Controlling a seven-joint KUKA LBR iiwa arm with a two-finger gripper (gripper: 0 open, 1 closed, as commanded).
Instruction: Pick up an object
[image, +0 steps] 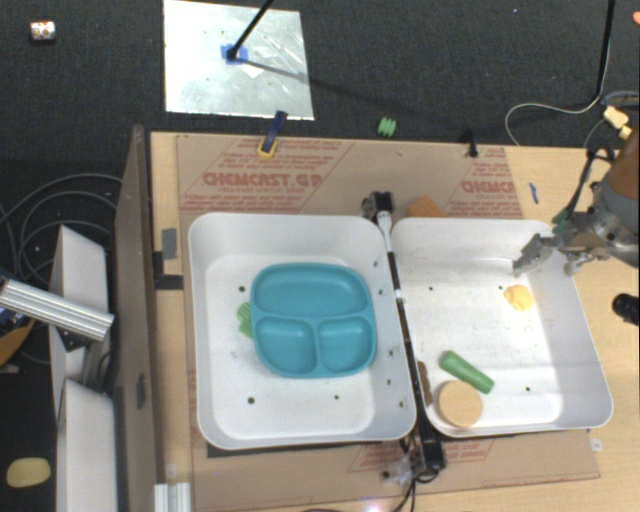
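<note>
Camera view puts my claw (545, 255) at the right edge of the frame, over the right bin's (590, 400) upper right corner, fingers spread and holding nothing. Just below it lies a small, lumpy yellow piece (517, 297). Lower down, a green cylinder (467, 371) rests against a tan round disc (460, 404).

On the worktop (560, 465) two white bins sit side by side. The left bin (215, 330) holds a blue divided tray (312, 318) with a green piece (243, 318) showing at its left edge. In the right bin (580, 350) lie a small yellow object (517, 297), a green cylinder (467, 371) and a tan disc (460, 404) near the front edge. The gripper (550, 252) hangs over the right bin's far right corner.
</note>
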